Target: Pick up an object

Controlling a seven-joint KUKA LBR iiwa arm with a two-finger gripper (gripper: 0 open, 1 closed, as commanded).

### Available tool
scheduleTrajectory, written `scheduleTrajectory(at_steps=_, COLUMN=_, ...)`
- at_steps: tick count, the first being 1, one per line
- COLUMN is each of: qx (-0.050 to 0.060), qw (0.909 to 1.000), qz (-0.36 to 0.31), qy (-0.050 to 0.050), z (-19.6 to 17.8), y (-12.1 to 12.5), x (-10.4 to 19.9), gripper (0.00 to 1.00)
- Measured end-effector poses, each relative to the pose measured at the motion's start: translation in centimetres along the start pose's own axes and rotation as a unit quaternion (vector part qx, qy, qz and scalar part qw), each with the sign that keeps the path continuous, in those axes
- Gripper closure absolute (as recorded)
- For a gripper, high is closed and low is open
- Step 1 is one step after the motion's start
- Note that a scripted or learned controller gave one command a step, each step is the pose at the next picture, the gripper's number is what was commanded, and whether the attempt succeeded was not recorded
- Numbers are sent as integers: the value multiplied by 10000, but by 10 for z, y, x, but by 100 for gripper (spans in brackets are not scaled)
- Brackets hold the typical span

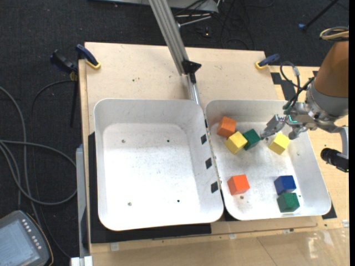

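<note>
Hand low over right bin, just beside yellow cube; grip state unclear, cannot tell if anything held. Cube looks resting on bin floor. Judging so: pick not done, grasp and lift remain. Green cube near.

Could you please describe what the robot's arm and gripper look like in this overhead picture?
The arm is a thick rounded grey body topped by a broad orange band. Black cables loop beside it near the wrist. The two-finger gripper is a compact grey and silver metal assembly with darker parts and a small greenish spot near its base.
</note>
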State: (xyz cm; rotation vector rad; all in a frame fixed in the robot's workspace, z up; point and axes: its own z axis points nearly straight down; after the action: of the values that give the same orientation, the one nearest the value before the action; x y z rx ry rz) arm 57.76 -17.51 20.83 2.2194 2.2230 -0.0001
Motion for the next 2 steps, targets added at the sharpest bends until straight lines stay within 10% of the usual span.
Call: scheduleTrajectory(at_steps=2, qx=21, qw=10000, qz=13, qy=2, z=90, y=1, x=-3, gripper=0)
